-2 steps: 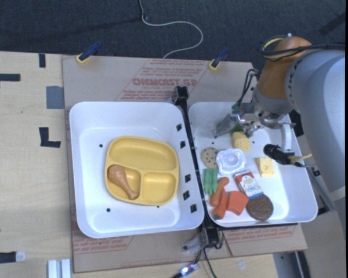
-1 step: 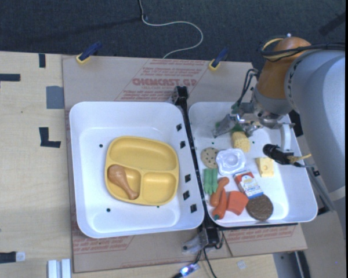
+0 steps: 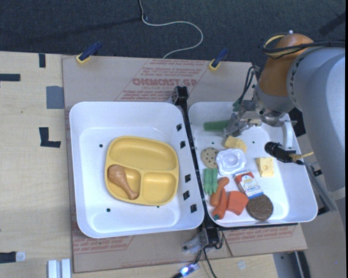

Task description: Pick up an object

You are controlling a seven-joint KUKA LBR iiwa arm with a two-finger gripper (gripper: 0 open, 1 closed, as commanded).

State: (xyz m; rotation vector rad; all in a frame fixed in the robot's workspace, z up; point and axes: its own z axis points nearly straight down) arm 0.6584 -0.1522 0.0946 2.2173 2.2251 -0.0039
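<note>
over right bin (image 3: 296, 210), gripper (image 3: 239, 122) low at far end, above cheese wedge (image 3: 234, 143), beside green stick (image 3: 216, 125); jaw state: cannot tell, nothing visibly held. risk: crowded pieces, so fingers may nudge wedge aside or close on nothing.

Red block lettering reading "CHEMCAST" runs across the flat brown cardboard sheet (image 3: 162, 81) under the bins; the smaller red lines below it are too blurred to read. The small red-and-white packet (image 3: 250, 185) carries print too tiny to read.

Tool (image 3: 239, 122) low, arm (image 3: 313, 91) bent steeply down
</note>
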